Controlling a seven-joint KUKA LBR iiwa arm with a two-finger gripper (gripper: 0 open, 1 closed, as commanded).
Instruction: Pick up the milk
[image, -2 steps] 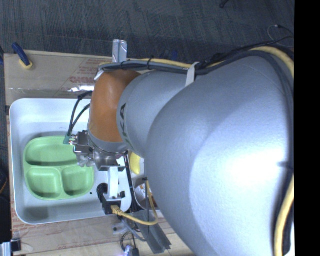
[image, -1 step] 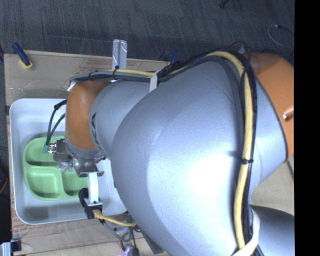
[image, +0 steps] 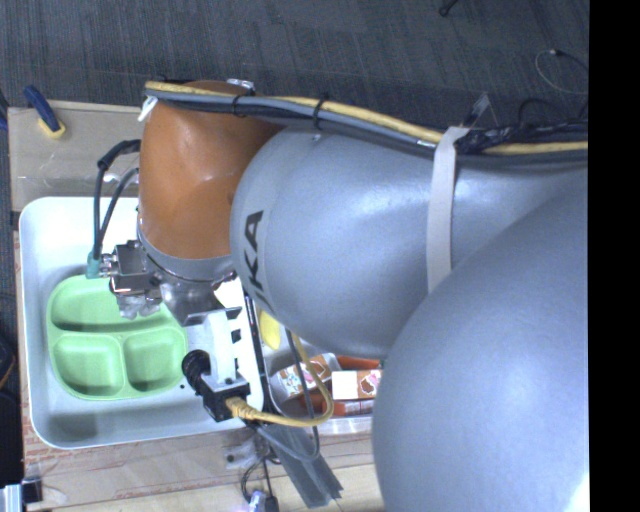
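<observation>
My grey arm with its orange band (image: 195, 170) covers most of the view. It reaches across from the right to the left bin (image: 40, 230). The gripper (image: 140, 292) hangs below the wrist, over the back right part of a green divided tray (image: 100, 345) that lies in that bin. In the right bin, just under the arm, part of a brown, white and red carton (image: 340, 384) shows; I cannot tell whether it is the milk. A yellow thing (image: 270, 330) peeks out beside it. The gripper is well left of the carton, apart from it.
The green tray has three compartments and fills the middle of the left bin. A blue and yellow tool (image: 42, 110) lies on the bench at the back left, outside the bins. Most of the right bin is hidden by the arm.
</observation>
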